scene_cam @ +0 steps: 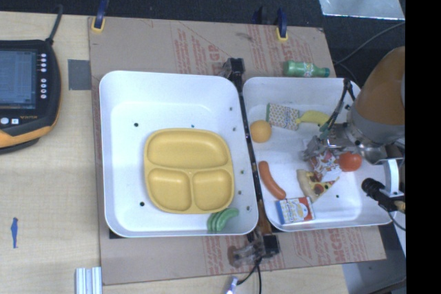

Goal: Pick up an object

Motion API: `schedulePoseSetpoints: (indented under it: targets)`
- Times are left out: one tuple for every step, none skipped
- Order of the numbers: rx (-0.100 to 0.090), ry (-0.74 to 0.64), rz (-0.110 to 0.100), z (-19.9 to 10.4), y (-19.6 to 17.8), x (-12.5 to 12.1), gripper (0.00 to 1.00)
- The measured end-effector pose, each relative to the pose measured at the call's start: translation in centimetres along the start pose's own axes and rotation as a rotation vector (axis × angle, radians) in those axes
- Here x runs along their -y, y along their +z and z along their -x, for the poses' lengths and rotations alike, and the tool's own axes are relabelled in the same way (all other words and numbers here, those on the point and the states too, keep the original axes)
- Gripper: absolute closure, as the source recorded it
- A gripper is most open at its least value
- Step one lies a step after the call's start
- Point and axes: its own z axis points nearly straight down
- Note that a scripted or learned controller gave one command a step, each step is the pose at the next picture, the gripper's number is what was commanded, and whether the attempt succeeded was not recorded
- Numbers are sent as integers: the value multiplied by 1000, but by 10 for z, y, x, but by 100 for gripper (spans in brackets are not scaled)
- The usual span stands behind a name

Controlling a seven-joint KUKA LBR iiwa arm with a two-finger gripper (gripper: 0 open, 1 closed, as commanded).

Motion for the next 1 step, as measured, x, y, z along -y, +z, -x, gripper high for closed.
schedulePoseSetpoints:
  targets:
    - [-1, 5, 5, -83, -90, -26, 100]
